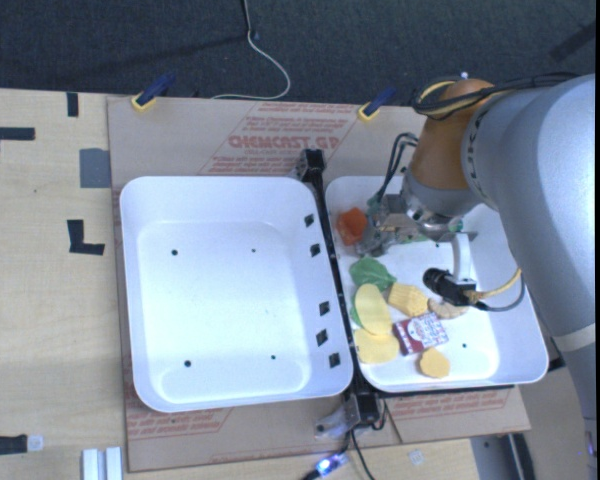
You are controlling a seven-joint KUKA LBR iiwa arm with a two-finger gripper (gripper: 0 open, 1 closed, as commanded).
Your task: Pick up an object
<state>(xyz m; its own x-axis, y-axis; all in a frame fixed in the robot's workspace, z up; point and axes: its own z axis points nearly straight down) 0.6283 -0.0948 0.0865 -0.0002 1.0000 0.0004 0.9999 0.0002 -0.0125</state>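
My gripper (385, 224) hangs low over the far left part of the right bin (500, 363), at the end of the grey arm with its orange band (450, 153). Just to the gripper's left lies a small orange-red object (352, 225), close to or touching it. Below it lie a green leafy piece (372, 271), a pale yellow piece (372, 308), a yellow corn-like piece (408, 298), another yellow piece (377, 346), a dark red packet (415, 336) and an orange-yellow round piece (435, 364). Nothing is visibly held.
The left bin (220, 208) sits beside the right one, with a black divider strip (323, 258) between them. A black connector with a yellow cable (450, 288) hangs over the right bin's middle. The arm's bulk covers the right bin's far right side.
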